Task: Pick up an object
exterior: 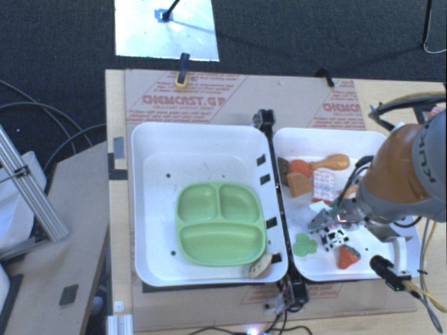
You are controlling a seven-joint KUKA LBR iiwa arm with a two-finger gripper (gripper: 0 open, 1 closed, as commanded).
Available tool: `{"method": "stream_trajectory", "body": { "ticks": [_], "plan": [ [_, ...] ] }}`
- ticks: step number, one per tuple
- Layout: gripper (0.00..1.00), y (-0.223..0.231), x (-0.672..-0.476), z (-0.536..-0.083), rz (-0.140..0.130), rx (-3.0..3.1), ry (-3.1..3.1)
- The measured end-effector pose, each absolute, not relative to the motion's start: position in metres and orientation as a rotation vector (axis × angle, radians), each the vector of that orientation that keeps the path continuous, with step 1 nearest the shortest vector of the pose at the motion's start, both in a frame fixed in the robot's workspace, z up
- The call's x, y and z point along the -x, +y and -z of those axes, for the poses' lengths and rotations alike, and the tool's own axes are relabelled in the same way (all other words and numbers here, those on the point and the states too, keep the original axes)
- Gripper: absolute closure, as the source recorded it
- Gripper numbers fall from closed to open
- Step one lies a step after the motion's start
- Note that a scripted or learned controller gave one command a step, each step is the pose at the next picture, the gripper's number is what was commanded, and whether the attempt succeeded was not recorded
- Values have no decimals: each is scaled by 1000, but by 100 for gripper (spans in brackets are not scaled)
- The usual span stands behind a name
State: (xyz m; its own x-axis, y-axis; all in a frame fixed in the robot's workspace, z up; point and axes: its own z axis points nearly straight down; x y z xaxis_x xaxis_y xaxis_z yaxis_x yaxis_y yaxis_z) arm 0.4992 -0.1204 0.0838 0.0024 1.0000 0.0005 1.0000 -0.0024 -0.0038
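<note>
**Gripper low over toys in the right bin**

The gripper [328, 220] sits low in the right bin [363, 137], and we cannot tell how it is set. Just below it we see a black-and-white cube [334, 239], with a red strawberry [348, 257] just to its right and a flat green piece [304, 244] to its left. Further up lie a red-and-white packet [323, 185] and an orange-tan toy [328, 163], its long axis running left to right. In the left bin [160, 145] we see a green divided plate [221, 223].
</note>
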Motion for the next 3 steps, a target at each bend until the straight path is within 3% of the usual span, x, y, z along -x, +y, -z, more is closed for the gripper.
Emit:
{"method": "stream_trajectory", "body": {
  "ticks": [1, 2, 3],
  "plan": [
    [0, -103, -577, -86, 9, 2217, -2235],
    [0, -104, -496, -84, -4, 2220, -2216],
    [0, -106, -564, -85, 7, 2220, -2232]
  ]
}}
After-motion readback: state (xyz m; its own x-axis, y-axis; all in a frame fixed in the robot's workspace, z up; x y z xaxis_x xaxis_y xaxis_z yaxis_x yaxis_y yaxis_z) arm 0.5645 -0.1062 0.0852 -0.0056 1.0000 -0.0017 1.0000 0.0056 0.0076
